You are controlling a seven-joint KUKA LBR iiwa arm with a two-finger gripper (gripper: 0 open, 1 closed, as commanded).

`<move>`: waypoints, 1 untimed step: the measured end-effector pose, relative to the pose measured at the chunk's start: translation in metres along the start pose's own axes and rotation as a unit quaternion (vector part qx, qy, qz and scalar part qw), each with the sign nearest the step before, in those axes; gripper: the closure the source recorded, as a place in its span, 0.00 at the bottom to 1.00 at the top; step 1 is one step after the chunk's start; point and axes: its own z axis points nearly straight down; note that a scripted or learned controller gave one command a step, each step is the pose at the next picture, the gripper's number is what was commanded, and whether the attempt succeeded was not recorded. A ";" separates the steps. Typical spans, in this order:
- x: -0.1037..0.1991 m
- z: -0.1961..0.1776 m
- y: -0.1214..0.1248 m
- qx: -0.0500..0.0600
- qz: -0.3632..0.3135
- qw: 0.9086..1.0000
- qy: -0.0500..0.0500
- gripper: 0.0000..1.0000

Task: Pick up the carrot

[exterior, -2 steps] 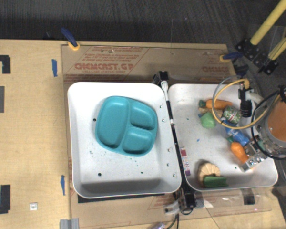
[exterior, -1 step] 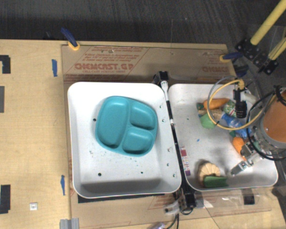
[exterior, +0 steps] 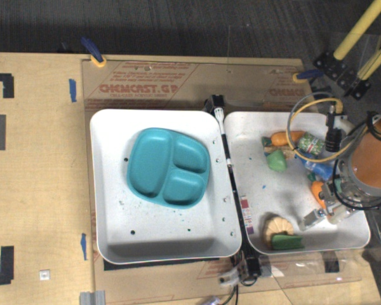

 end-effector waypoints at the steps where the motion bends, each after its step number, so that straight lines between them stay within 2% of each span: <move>1: 0.001 -0.011 -0.002 0.002 0.003 1.000 0.001 1.00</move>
